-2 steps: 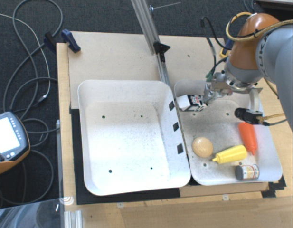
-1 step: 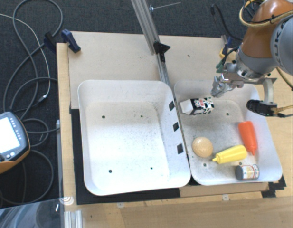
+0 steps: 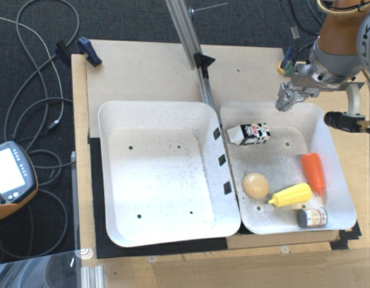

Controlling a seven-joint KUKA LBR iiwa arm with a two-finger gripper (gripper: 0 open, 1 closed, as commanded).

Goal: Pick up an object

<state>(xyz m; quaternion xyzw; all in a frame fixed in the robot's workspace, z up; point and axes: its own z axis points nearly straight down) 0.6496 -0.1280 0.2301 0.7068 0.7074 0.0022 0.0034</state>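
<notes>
The task looks to be at its beginning; no object is lifted yet. The two-finger gripper (image 3: 285,102) hangs over the far edge of the right shallow white bin (image 3: 340,179), and whether its jaws are open or closed I cannot tell, because they are too small and blurred here. Nothing is seen between them.

All the objects lie on the floor of the right bin. The small white carton with black patches (image 3: 249,134) lies on its side nearest to the gripper. The orange plastic carrot-shaped toy (image 3: 313,171) lies near the right wall. The round beige ball (image 3: 255,185) is just beside the yellow plastic bottle (image 3: 291,195), and the small jar with a dark lid (image 3: 311,217) is close to the front rim. The left shallow white bin (image 3: 113,131) holds no object.

What is left, in my judgement, is everything: to choose one object, to descend, to close on it and to lift.
</notes>
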